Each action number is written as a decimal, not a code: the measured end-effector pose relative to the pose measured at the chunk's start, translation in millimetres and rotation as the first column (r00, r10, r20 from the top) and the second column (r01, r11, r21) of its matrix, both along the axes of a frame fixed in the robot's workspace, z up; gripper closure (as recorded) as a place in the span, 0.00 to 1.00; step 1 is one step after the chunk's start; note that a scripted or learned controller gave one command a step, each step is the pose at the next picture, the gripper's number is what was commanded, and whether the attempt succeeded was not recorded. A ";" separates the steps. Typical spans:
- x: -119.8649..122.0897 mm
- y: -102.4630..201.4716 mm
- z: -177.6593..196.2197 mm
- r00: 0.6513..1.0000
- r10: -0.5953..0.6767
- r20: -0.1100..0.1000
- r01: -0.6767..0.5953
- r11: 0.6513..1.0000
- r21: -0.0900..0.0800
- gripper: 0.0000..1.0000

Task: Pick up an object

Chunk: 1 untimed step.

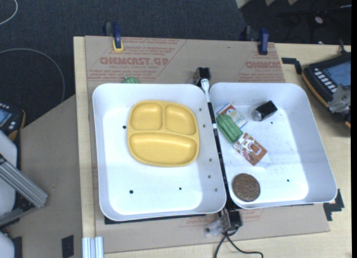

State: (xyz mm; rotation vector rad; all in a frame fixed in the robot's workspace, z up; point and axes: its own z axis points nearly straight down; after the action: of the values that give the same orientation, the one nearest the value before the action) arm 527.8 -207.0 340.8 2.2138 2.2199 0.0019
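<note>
Nothing has been lifted yet, as far as I can judge: every object lies flat in its bin and the whole pick is left to do. Whether the gripper's jaws are apart or together I cannot tell. The yellow divided plate [163, 134] sits in the left bin [114, 156], toward its far side, with bare white floor all round it. Behind the plate, outside the bin's far rim, a small green thing [130, 80] rests on the printed cardboard sheet [167, 56], and a blue clamp [116, 35] pins that sheet at the back edge. To the right of the plate, across the two touching rims, the right bin [312, 156] holds the smaller candidates. Nearest the plate is a green packet [228, 127], lying partly on a white printed packet [234, 114]. Right of and nearer than these is a red and white packet [251, 148], just beside the green one. A brown round disc [246, 187] lies near the front rim. Farthest right of the plate, a small black and silver object [264, 110] stands apart from the rest. The overlapping packets, hard by the bin wall, look the awkward picks, the disc and the black object the freer ones. Beyond the right bin lies a teach pendant [334, 81].
</note>
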 end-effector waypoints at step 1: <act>-24.3 67.9 -50.5 1.000 0.000 -0.011 0.000 1.000 0.007 1.00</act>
State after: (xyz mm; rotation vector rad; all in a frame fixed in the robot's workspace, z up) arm 503.5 -139.2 290.3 2.2221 2.2288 -0.0024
